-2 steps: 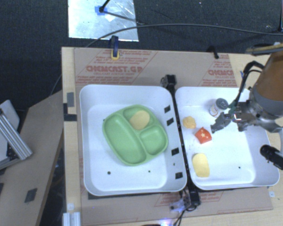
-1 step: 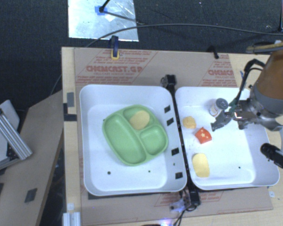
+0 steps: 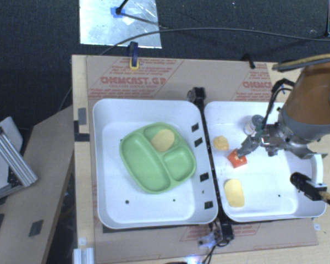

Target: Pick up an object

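Observation:
In the right bin [image 3: 275, 208] lie an orange-red block [image 3: 236, 159], a small yellow piece [image 3: 220, 143] near the left wall and a longer yellow piece [image 3: 234, 192] toward the front. My gripper [image 3: 244, 150] reaches in from the right, its tip right at the upper right edge of the orange-red block, seemingly touching it. The view does not show any of these things held. In the left bin [image 3: 107, 164] a green divided plate [image 3: 148, 172] carries a pale yellow piece [image 3: 163, 139] in its upper compartment.
The divider between the bins [image 3: 205, 158] has black clips along it. The arm's grey body and orange band [image 3: 313, 100] cover the right bin's back right corner. Cardboard [image 3: 154, 78] lies under both bins.

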{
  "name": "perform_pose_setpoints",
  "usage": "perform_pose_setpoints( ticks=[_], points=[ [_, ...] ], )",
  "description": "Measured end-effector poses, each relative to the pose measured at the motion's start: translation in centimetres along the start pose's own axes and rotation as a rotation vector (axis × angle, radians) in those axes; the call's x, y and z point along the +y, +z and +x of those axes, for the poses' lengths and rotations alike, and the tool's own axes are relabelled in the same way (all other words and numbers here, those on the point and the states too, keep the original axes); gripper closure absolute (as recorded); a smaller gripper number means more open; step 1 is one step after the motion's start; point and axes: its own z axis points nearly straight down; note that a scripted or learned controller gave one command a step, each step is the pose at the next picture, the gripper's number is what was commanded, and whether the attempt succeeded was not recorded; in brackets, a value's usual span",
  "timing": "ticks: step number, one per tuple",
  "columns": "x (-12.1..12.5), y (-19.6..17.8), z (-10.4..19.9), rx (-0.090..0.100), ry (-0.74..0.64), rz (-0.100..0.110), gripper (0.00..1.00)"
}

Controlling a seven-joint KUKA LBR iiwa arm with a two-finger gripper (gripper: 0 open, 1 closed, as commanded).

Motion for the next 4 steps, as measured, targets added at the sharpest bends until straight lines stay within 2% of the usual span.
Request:
perform_pose_setpoints(
  ticks=[2, 3, 4],
  points=[
    [1.2, 9.0, -0.8, 0.000, 0.001, 0.000, 0.00],
    [1.3, 7.7, -0.8, -0.001, 0.001, -0.005, 1.00],
    [0.6, 2.6, -1.3, -0.002, 0.003, -0.008, 1.00]
  ],
)
